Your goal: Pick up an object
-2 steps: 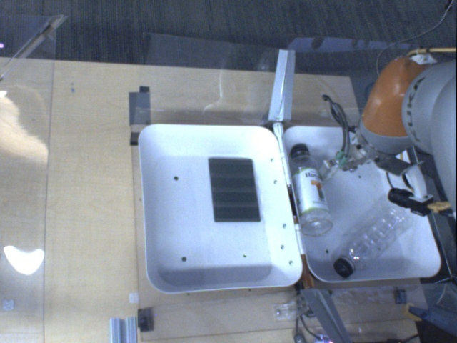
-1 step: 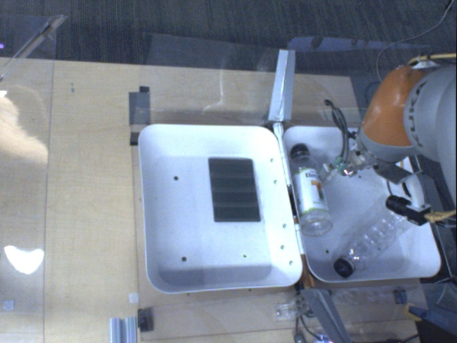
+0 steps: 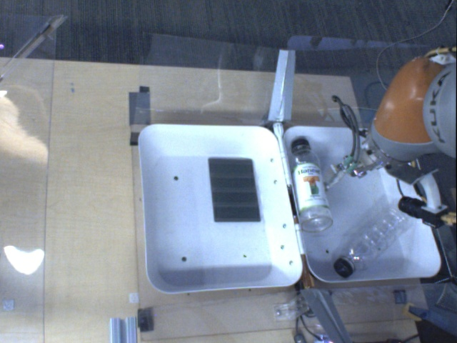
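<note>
At the right of the bench, my arm [image 3: 418, 109] reaches over the right bin [image 3: 421, 263].

Arm: grey, with the orange band above the wrist, over the right bin's far right corner.
Pincer [image 3: 351, 164]: low over the far half of the right bin, just right of the labelled bottle; I cannot tell whether it is spread or pressed together.
Labelled bottle [image 3: 310, 186]: clear, dark cap, white and orange label; lies along the right bin's left wall, cap toward the far edge.
Second bottle [image 3: 371, 241]: clear, dark cap; lies slantwise by the right bin's near edge, cap toward the near left corner.
Left bin [image 3: 164, 213]: holds a dark ribbed rectangular block [image 3: 233, 189] at its centre.
</note>
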Controlling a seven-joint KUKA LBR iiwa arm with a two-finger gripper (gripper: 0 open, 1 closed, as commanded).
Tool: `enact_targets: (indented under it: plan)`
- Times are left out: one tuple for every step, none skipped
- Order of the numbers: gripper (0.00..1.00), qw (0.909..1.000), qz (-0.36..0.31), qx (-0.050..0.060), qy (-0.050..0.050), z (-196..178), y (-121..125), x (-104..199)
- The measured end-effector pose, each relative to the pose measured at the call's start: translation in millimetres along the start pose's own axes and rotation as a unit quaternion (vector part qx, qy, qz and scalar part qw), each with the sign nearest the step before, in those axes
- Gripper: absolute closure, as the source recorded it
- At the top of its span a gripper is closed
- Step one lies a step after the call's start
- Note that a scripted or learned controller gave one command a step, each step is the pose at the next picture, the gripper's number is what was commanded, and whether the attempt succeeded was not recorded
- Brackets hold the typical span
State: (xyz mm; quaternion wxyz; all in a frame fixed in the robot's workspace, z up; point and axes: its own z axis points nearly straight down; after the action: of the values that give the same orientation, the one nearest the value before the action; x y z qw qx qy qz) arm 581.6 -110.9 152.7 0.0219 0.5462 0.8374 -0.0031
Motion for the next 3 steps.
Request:
enact_targets:
  plan:
    - [0.00, 0.9949, 0.099, 0.007, 0.017, -112.6, 1.2, 1.9]
    - [0.00, 0.9642, 0.264, 0.013, 0.016, -74.2, 16.1, 10.2]
    - [0.00, 0.9758, 0.218, 0.011, 0.017, 57.0, 15.9, -1.3]
